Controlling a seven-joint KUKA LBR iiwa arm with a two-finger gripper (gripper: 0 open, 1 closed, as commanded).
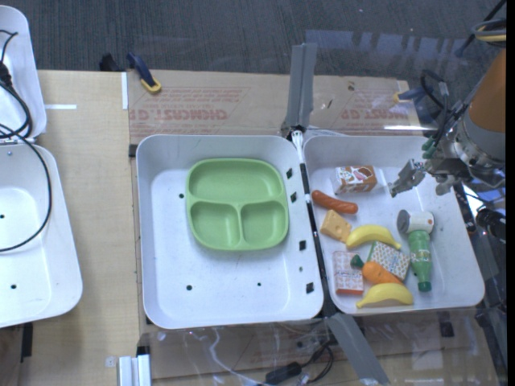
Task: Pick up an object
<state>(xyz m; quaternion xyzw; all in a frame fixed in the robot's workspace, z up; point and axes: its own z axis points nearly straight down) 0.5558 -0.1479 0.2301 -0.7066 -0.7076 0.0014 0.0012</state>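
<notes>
Worktop [88, 336]: two white bins. Left bin [157, 240] has a green three-compartment tray [237, 203]. Right bin [463, 284] holds the pick candidates, bunched at its front: green bottle [421, 268] with white cap lying lengthwise, two yellow bananas [373, 235] [385, 296], red sausage [335, 203], brown-white packet [356, 178] at the back, orange wedge [336, 226], red-white carton [348, 273], carrot [380, 273], checkered packet [389, 257]. Gripper [424, 175] over the right bin's back right corner, fingers parted, nothing between them, well apart from the items.
</notes>
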